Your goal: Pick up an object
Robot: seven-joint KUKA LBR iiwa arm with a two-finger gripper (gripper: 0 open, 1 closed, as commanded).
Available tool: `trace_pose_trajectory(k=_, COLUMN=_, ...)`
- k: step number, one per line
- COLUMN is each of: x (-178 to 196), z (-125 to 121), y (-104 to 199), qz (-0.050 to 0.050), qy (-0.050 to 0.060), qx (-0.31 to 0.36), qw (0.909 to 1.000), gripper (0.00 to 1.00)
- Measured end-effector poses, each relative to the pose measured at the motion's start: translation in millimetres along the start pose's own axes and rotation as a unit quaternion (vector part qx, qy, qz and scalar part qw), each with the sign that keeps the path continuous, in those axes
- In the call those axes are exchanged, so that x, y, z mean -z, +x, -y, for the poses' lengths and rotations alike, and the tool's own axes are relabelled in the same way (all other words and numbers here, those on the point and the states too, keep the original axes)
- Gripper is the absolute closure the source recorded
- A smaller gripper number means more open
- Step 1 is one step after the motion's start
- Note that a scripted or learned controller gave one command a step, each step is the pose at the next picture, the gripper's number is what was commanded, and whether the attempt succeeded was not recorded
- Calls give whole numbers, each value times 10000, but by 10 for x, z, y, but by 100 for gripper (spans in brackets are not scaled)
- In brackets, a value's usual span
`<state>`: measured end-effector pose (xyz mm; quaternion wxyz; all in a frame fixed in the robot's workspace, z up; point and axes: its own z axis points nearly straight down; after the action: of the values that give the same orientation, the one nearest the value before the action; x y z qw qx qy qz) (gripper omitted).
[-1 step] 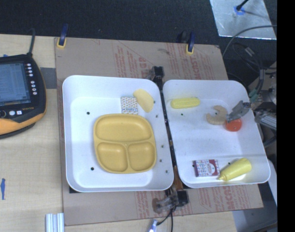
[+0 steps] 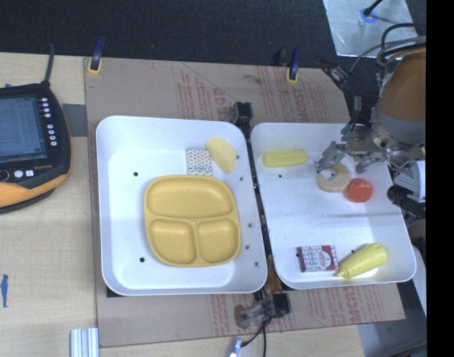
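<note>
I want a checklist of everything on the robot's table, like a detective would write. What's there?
Surface: cardboard sheet on a wooden bench, clipped at the far edge, bearing two white bins.
Job's things: left bin holds a yellow divided plate, a checked packet and a pale yellow piece. Right bin holds a yellow corn-like item, a beige ring, a red ball, a red packet and a yellow bottle.
Clutter: nothing seen.
Grippers: gripper low over the beige ring; holding nothing that I can see.
Cables: black ones by the arm.
Surroundings: control tablet at left, dark floor.
</note>
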<state>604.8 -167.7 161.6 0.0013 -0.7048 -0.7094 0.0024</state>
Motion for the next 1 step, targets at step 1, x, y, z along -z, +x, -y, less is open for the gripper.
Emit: trace_pose_trajectory(k=1, x=-306, z=274, y=-449, qz=6, qy=-6, qx=-8, qw=10000, gripper=0)
